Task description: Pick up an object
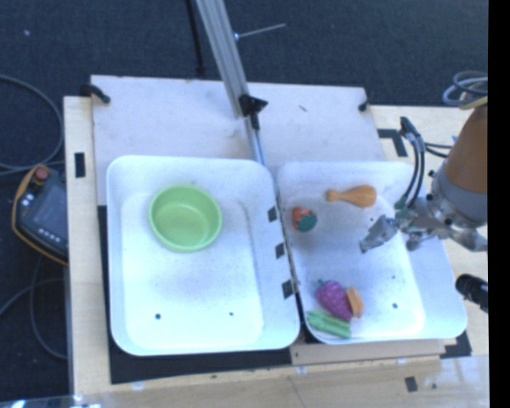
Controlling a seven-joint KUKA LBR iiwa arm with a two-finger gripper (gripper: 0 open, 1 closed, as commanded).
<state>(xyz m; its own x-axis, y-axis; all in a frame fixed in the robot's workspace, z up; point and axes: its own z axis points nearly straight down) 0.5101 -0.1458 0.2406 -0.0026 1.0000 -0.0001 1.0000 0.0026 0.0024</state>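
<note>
My gripper (379, 234) hangs over the middle of the right bin (425, 313), reaching in from the right. An orange toy drumstick (354, 196) lies just up and to the left of it, apart from it. A small orange and green toy fruit (303, 219) sits near the bin's left wall. At the bin's front lie a purple toy (331, 297), a small orange piece (354, 301) and a green toy (327, 323), close together. Nothing shows in the gripper.
A green bowl (185, 218) stands in the back of the left bin (195, 313). A slanted metal rail (225, 45) rises behind the bins. Cables (412, 155) run by the arm at the right. A pendant (42, 215) lies off the bench's left.
</note>
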